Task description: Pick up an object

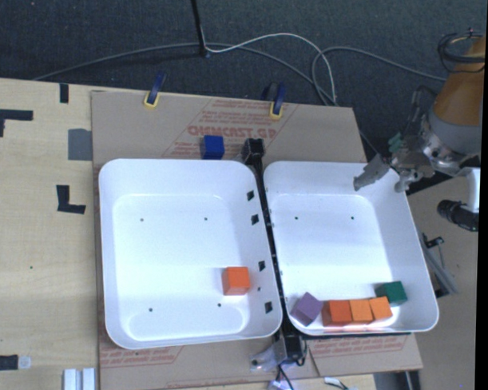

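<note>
Blocks are lying in both bins. An orange cube is sitting alone in the left bin, toward its near right corner. Along the near wall of the right bin, a purple block, two orange blocks, a lighter orange block and a green block are crowding together in a row, touching or nearly so. The gripper is hovering over the right bin's far right corner, its fingers spread and pinching nothing. Both bins are resting on a cardboard sheet where a blue cube is sitting, on a wooden bench; cables are trailing across dark carpet behind.
</note>
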Robot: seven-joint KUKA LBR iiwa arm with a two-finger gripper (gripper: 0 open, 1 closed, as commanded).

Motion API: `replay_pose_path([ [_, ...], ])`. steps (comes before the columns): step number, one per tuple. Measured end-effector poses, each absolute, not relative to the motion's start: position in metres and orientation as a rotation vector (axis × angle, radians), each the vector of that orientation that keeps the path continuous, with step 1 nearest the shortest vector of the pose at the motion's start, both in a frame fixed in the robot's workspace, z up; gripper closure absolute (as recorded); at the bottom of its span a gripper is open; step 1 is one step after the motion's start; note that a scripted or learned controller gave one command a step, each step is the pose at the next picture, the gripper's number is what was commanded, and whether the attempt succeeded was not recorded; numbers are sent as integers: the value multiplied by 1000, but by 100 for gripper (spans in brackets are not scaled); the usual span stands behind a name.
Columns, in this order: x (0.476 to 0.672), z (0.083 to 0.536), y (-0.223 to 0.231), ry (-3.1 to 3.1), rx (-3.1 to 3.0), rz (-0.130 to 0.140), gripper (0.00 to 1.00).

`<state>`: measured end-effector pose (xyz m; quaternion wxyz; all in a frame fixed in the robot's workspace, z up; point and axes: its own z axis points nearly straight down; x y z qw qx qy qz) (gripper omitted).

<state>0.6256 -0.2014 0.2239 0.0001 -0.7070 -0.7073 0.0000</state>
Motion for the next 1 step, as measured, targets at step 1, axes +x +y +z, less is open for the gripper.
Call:
replay_pose_path([
  [1,655,361,-195,-2206,-2251,-9,0],
])
